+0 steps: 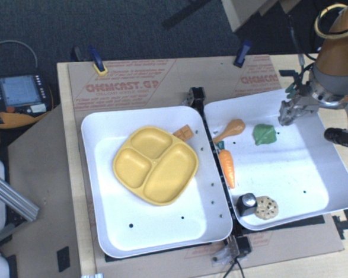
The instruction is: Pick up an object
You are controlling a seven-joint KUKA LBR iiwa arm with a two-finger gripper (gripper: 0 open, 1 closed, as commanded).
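The right bin (pixel 319 173) holds a green leafy piece (pixel 264 134), a tan drumstick (pixel 230 129), an orange carrot (pixel 226 168), a cookie (pixel 266 207) and a small black and grey object (pixel 246 203). My gripper (pixel 287 115) hangs over the bin's far right part, just right of the green piece and apart from it. Nothing shows between its fingers.
The left bin (pixel 108 223) carries a yellow divided plate (pixel 156 164). A small brown block (pixel 183 132) lies at the plate's far right edge. The arm's orange band (pixel 336 53) rises at the right. A teach pendant (pixel 17 96) lies off the bench at the left.
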